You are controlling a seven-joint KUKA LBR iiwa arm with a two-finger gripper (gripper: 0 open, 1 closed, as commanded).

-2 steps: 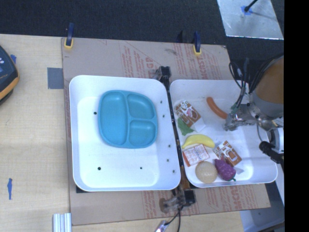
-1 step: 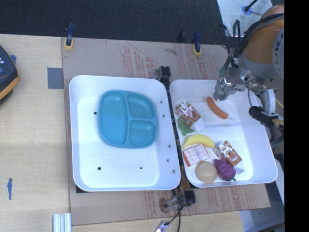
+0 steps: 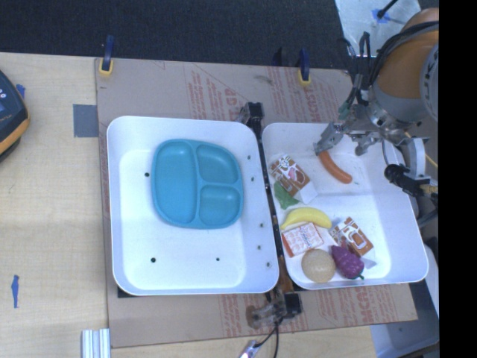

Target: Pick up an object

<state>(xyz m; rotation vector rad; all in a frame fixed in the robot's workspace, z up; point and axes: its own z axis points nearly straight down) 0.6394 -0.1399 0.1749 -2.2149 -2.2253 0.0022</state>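
My gripper [image 3: 345,145] hangs over the back of the right bin [image 3: 399,200], open, with nothing between its fingers. Just below and in front of it lies an orange sausage [image 3: 335,168], apart from the fingertips. Further forward in the same bin are a brown snack packet [image 3: 291,176] on a green item [image 3: 284,195], a yellow banana [image 3: 307,217], a red-and-white packet [image 3: 302,239], a second brown packet [image 3: 352,236], a beige round item [image 3: 318,265] and purple grapes [image 3: 347,261].
The left bin [image 3: 134,222] holds a blue divided plate [image 3: 197,183]. A black clamp [image 3: 254,114] sits where the two bins meet at the back. A dark device [image 3: 10,114] lies at the bench's far left edge.
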